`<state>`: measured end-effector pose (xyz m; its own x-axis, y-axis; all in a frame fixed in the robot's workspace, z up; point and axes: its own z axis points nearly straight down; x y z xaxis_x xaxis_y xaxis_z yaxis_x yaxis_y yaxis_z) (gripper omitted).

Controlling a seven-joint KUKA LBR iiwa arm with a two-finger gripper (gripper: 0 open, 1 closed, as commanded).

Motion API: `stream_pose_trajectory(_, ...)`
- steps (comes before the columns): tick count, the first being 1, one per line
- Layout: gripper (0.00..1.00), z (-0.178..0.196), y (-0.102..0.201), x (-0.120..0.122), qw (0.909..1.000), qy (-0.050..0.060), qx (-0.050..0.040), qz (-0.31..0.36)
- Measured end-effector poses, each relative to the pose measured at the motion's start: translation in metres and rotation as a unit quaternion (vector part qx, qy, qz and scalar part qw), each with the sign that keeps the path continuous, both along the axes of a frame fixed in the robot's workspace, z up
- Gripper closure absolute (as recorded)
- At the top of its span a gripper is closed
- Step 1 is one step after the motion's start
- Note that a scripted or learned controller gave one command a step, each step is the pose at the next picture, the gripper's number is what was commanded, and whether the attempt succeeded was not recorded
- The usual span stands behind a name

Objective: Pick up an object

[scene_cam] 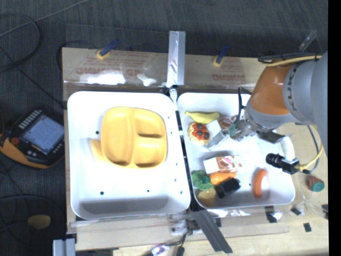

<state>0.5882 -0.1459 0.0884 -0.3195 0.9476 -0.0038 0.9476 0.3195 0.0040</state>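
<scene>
A yellow divided tray [133,136] lies in the left white bin [80,196], near its middle. Both bins rest on a brown tabletop [133,65], where two yellow-and-blue clamps [107,48] sit along the far edge, one above each bin. A metal strip [176,57] stands upright between the bins at the far side. On the dark carpet [42,36] to the left lies an orange-edged handheld pendant [34,137] with a screen.

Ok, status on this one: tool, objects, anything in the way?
Tool low in right bin, by the banana. Nothing seen held. Toys crowded: carton, sausage. Yellow tray in left bin.
</scene>
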Motion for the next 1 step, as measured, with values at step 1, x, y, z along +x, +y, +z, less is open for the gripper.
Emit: stream_pose_trajectory(1,0.00,-0.0046,-0.0126,0.0589,0.9967,0.039,0.0091,0.070)
